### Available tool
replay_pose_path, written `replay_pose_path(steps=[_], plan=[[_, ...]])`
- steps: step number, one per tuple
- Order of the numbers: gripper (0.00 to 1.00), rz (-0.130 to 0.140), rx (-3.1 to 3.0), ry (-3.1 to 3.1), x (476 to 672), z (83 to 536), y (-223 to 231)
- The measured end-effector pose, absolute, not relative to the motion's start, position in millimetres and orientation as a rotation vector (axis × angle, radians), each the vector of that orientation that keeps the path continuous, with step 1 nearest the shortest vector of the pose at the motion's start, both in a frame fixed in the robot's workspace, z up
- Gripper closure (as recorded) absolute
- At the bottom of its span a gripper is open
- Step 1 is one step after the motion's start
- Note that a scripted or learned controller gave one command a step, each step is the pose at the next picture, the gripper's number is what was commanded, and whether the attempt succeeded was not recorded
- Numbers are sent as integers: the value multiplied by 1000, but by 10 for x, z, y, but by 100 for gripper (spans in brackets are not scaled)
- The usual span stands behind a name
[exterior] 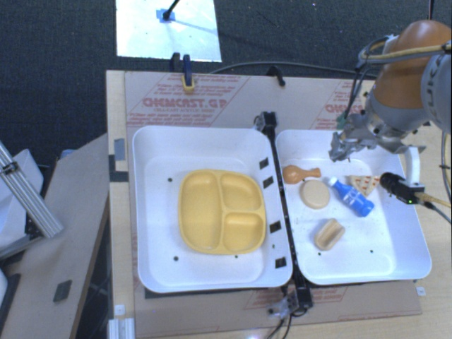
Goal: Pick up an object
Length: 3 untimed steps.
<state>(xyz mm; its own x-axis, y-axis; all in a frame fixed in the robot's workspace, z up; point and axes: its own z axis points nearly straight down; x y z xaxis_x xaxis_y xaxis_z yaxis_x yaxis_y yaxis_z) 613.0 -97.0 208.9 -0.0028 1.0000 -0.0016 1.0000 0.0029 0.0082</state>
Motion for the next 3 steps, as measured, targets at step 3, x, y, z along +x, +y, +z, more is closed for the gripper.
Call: replay_pose_path(steps=[3], plan=[[100, 4, 2211, 2233, 6191, 2382, 69]])
